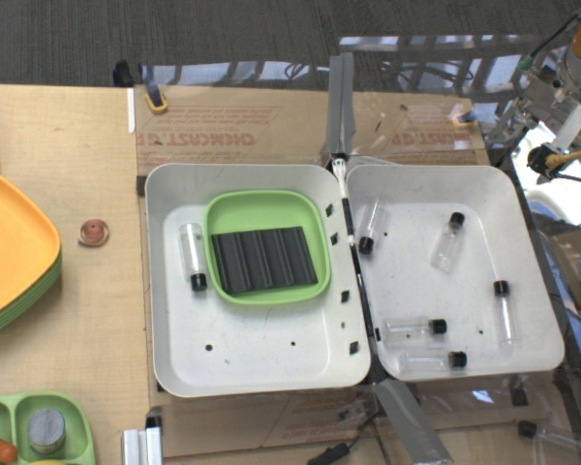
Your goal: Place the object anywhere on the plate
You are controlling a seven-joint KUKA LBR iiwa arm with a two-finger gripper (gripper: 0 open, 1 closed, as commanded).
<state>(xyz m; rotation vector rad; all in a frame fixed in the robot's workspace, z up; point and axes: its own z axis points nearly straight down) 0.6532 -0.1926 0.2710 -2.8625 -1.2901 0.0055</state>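
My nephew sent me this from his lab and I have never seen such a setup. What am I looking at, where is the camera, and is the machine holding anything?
The picture comes from one camera fixed above a workbench, looking down at a slant. On the bench sit two shallow white bins side by side. The left bin holds a green plate with a dark ribbed insert, and one clear vial with a black cap lies beside the plate, on the bin floor. The right bin holds several more such vials, scattered and lying flat. The job is to put an object on the plate, and no vial lies there yet. The machinery at the upper right is part of the robot's side of the rig; it is too cluttered to tell whether it is holding anything. The orange and green dishes at the left are spare items outside the bins.
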